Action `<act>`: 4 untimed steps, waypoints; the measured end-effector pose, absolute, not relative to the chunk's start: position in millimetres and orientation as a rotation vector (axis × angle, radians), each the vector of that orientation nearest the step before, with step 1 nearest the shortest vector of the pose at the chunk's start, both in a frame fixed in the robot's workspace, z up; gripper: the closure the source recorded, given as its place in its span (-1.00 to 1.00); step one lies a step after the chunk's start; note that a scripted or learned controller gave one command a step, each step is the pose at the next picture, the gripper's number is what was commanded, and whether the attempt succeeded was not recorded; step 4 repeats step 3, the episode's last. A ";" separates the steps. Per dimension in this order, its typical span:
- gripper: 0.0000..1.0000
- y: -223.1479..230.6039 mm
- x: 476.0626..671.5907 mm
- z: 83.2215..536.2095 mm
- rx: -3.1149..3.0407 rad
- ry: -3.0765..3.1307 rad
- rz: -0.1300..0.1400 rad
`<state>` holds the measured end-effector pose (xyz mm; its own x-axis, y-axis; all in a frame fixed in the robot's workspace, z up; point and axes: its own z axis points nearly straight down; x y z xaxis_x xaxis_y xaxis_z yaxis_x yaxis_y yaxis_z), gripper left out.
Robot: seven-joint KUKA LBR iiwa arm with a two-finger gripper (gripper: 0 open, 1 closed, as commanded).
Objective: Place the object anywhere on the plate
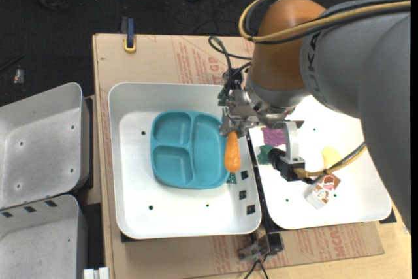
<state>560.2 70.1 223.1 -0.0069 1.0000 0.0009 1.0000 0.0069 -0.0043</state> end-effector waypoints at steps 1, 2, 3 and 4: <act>1.00 116.9 525.5 232.3 -2.209 -2.228 0.002; 1.00 146.9 528.0 237.3 -2.214 -2.229 -0.001; -1.00 144.9 528.0 237.2 -2.218 -2.224 0.001; -1.00 144.9 528.0 237.2 -2.218 -2.224 0.001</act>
